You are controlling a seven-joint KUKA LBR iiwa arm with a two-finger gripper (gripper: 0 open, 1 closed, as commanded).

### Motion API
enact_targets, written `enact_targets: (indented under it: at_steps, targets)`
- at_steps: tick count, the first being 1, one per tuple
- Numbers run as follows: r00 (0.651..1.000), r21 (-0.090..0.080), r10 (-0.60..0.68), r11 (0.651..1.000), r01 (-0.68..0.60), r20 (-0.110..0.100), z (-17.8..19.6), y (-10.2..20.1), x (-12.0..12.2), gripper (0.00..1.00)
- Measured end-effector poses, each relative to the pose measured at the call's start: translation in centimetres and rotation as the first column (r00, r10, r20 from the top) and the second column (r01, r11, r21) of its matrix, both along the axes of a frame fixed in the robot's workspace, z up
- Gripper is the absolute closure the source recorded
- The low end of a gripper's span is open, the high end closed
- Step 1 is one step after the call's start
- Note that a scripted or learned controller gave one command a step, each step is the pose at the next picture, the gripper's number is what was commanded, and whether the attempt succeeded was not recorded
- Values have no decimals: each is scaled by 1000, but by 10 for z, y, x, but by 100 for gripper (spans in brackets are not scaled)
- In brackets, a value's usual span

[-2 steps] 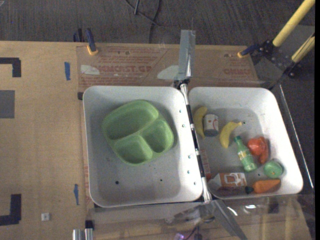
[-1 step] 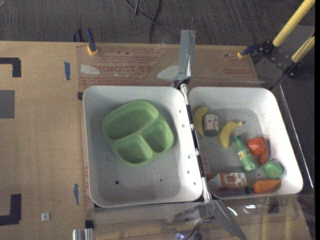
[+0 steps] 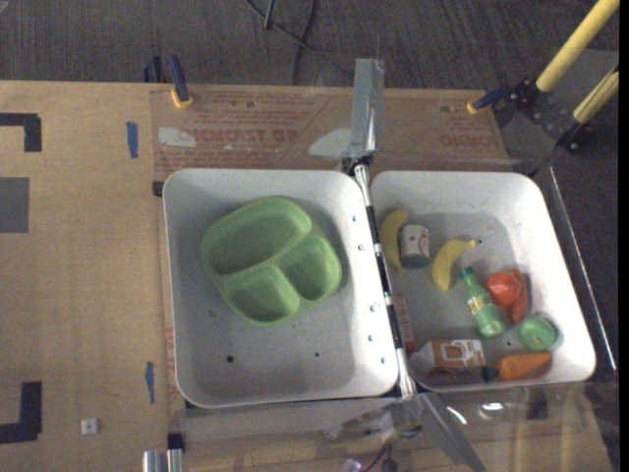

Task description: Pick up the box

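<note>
Camera view is showing the box [image 3: 452,355], an orange-and-white carton, lying flat w/ long axis running left-right along the near wall of the right bin [image 3: 562,264], touching a carrot [image 3: 523,365] at its right end. Pincer state: can't tell. Any approach is coming from the right.

Green divided plate [image 3: 272,260]; bananas [image 3: 451,263], bottle [image 3: 482,305], carrot [image 3: 523,365]

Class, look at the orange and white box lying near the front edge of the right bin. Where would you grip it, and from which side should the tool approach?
Grip the box across its short width, at its middle, coming straight down from above. It lies flat with its long side running left to right, so the two long edges are the ones to pinch. The carrot sits close at its right end and the bin wall at its left, leaving little room there.
</note>
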State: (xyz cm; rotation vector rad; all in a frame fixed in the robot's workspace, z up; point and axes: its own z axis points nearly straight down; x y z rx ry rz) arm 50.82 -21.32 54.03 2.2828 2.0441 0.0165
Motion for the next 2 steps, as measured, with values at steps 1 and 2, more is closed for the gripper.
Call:
enact_targets:
  at_steps: [1, 2]
  targets:
    - [1000, -5, 2, 1000, -2, 6, 11, 0, 1, 100]
    - [1000, -5, 3, 1000, -3, 5, 11, 1, 2, 0]
